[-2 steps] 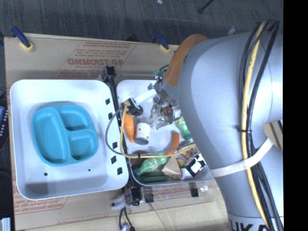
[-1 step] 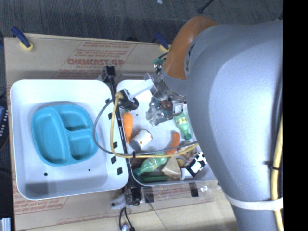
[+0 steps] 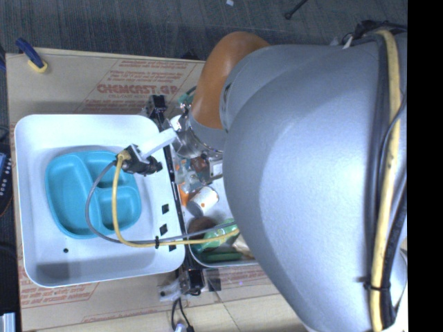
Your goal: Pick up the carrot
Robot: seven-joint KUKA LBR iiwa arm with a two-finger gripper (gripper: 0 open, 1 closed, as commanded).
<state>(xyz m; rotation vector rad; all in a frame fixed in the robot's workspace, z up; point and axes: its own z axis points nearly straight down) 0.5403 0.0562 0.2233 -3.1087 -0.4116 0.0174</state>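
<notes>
My grey arm, with its orange band (image 3: pixel 218 75), reaches in from the right and covers most of the right bin (image 3: pixel 181 220). The gripper (image 3: pixel 194 159) hangs low over that bin's far left part, its tip buried among wrist parts. A thin orange sliver (image 3: pixel 183 194) beside the bin's left wall may be the carrot; most of it is hidden. It lies just below the gripper in the view, and I cannot tell whether the two touch.
The left bin (image 3: pixel 41 254) holds a blue divided tray (image 3: pixel 93 192). A yellow cable (image 3: pixel 118 235) loops over it from a black fitting (image 3: pixel 142 163). In the right bin lie a white and orange piece (image 3: pixel 205 198), a brown item (image 3: pixel 201 223) and green items (image 3: pixel 221 239).
</notes>
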